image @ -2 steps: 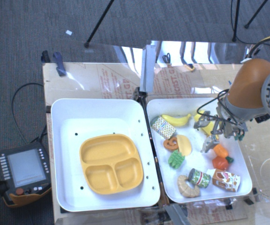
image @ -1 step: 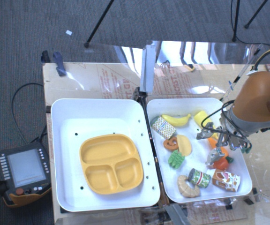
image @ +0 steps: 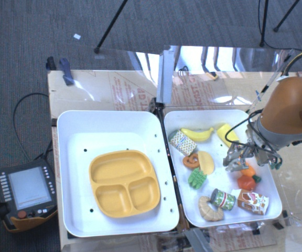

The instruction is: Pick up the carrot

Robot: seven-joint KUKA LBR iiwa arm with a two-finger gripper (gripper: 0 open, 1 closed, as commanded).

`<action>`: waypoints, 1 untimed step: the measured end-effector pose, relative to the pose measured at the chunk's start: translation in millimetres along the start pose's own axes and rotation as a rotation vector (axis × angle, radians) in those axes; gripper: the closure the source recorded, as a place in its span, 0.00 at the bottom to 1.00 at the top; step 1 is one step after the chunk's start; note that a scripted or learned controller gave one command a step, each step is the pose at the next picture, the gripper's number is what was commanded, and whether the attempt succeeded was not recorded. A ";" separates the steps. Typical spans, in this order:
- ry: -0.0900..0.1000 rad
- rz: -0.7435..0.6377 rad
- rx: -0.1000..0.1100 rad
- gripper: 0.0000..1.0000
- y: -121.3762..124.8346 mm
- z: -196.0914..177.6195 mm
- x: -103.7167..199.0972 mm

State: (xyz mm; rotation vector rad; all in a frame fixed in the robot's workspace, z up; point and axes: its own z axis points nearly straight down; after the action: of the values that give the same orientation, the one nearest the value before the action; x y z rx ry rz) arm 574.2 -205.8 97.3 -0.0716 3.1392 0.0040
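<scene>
The orange carrot [image: 247,178] lies in the right bin [image: 274,214], near its right wall, partly hidden.

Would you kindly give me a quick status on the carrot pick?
Gripper low in right bin, directly over carrot. No grasp confirmed. Red pepper crowds carrot's near side; yellow tray sits in left bin.

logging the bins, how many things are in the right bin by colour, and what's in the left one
Right bin:
Yellow or pale yellow: 3 (banana, piece by the hand, pale oval)
Orange or red: 3
Green: 1
Tan croissant: 1
Printed packs and can: 3
Left bin:
Yellow tray: 1
Total: 12
</scene>
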 end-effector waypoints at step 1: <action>0.002 -0.213 0.000 1.00 -1.3 9.7 86.3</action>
State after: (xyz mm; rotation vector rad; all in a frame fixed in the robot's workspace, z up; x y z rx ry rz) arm 488.0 -211.0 87.5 -0.4056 3.1157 0.0030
